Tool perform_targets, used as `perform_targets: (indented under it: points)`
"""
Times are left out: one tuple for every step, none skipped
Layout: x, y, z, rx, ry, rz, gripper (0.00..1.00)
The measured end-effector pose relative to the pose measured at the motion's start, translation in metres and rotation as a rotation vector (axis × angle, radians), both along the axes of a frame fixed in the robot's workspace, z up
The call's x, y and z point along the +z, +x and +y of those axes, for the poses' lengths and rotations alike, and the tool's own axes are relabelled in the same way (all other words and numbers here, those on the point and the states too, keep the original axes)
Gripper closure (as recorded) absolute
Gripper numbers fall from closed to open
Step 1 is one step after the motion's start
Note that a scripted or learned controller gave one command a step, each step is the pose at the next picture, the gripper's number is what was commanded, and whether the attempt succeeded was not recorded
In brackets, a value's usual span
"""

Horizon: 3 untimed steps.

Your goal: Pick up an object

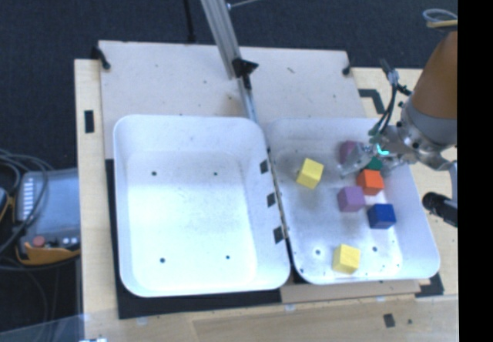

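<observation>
The right bin (308, 259) holds several small blocks. A yellow block (310, 174) lies near its left side and another yellow block (347, 258) near its front. A purple block (351, 198), an orange block (372, 181) and a blue block (381, 215) cluster at the right. A mauve block (349, 152) sits farther back. My gripper (373, 159) hangs low over the bin, between the mauve block and the orange block, right above the orange one. The arm's grey wrist (424, 132) and orange band (441, 78) come in from the right.
The left bin (192, 209) sits beside the right one on the bench. A slanted metal rail (219, 17) runs from the top down to the seam between the bins. A grey device with cables (46, 213) sits at the far left.
</observation>
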State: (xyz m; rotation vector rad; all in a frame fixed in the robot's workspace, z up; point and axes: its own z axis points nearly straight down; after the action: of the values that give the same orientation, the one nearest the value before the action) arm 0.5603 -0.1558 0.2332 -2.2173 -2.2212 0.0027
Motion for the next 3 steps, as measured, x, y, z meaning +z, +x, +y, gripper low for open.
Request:
perform_targets:
  points:
    - [0.002,0.001,0.0,-0.001,-0.001,-0.004,0.0]
    - [-0.047,0.005,-0.01,-0.004,-0.002,0.001,0.0]
    - [-0.092,0.0,-0.017,-0.004,-0.002,0.001,0.0]
